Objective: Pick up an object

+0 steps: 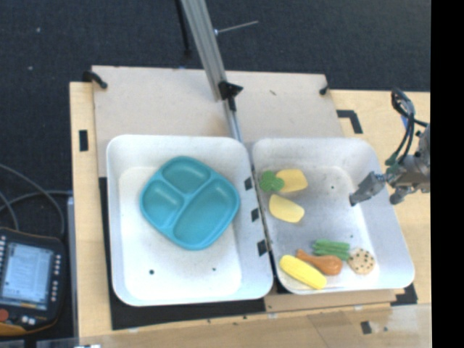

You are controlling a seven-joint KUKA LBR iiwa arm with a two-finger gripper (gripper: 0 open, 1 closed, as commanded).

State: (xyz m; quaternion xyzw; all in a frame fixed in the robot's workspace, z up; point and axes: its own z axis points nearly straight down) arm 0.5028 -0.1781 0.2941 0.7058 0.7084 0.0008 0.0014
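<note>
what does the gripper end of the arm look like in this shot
The grey two-finger gripper sits at the view's right edge, over the right-hand shallow white bin. It is dark grey metal with angular parts. Dark looping cables run above it.

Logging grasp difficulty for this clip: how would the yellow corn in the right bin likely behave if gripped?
The corn looks rounded and elongated, so it may roll or slip. It seems a stiff toy, probably light. It touches the carrot, which would likely shift too.

Even bright light, soft shadows, slight blur, low res.
</note>
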